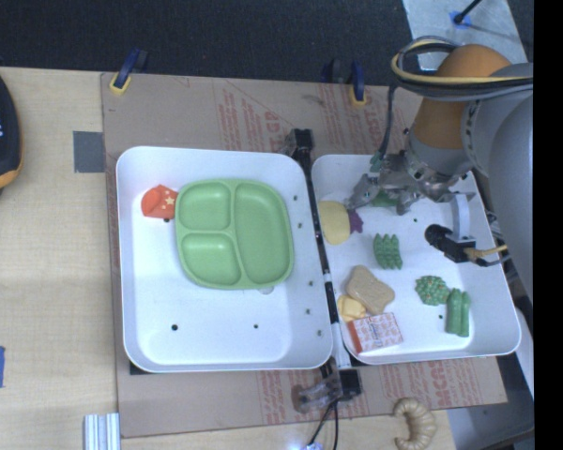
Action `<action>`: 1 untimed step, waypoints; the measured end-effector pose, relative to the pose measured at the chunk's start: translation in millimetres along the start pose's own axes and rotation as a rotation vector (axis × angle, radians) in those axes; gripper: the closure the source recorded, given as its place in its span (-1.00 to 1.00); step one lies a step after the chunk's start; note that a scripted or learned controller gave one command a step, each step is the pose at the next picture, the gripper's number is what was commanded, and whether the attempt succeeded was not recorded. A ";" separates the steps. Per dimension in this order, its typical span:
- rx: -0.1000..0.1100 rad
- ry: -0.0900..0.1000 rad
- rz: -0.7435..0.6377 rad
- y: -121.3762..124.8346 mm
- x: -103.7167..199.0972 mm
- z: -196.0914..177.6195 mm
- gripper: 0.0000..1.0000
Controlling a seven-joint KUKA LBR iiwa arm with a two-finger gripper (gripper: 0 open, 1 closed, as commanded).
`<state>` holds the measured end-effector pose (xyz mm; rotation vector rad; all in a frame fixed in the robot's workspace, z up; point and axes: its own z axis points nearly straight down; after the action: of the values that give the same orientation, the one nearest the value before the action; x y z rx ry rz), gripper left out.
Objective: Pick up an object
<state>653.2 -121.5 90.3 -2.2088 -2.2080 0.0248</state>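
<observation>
Red-and-white packet (pixel 373 331) lies at the right bin's (pixel 488 340) near edge; gripper (pixel 387 187) hovers at its far edge, just beyond the yellow piece (pixel 334 221), grip state seemingly unreadable.

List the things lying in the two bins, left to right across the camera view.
Red toy → green divided plate → yellow piece → tan bread piece → dark green ridged piece → green broccoli → green pods.
</observation>
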 end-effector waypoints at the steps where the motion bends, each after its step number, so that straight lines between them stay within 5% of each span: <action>1: -0.014 -0.002 -0.002 -68.3 -17.4 0.5 -1.00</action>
<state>584.9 -138.9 91.4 -2.2145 -2.2182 0.0118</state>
